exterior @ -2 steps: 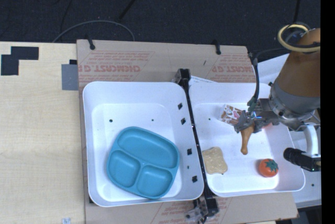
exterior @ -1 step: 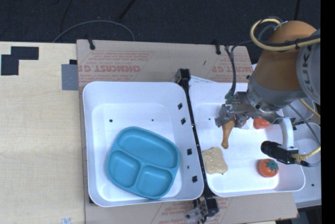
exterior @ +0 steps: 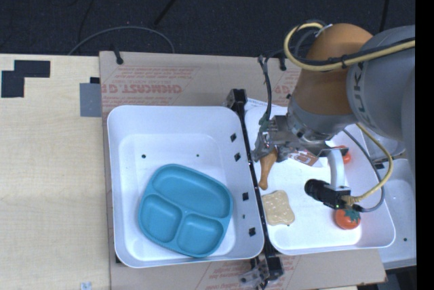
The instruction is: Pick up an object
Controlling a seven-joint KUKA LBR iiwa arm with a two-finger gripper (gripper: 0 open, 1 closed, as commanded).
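My gripper [exterior: 269,148] is over the left edge of the right bin [exterior: 380,241], close to the divider between the bins. A long orange-brown piece shaped like a carrot [exterior: 265,171] hangs down from it, its upper end pinched between the fingers and its tip pointing toward the bin floor. Just below that tip, a flat beige slice like toast [exterior: 279,207] lies on the bin floor. A small orange fruit with a green top [exterior: 347,217] rests near the right bin's front right corner. Beside the wrist, a red-orange item [exterior: 346,157] is partly hidden.
The left bin [exterior: 125,139] holds a blue divided plate [exterior: 184,209] in its front half. The arm's bulky grey and orange body [exterior: 339,85] covers the back of the right bin. A cardboard sheet [exterior: 169,82] lies under both bins.
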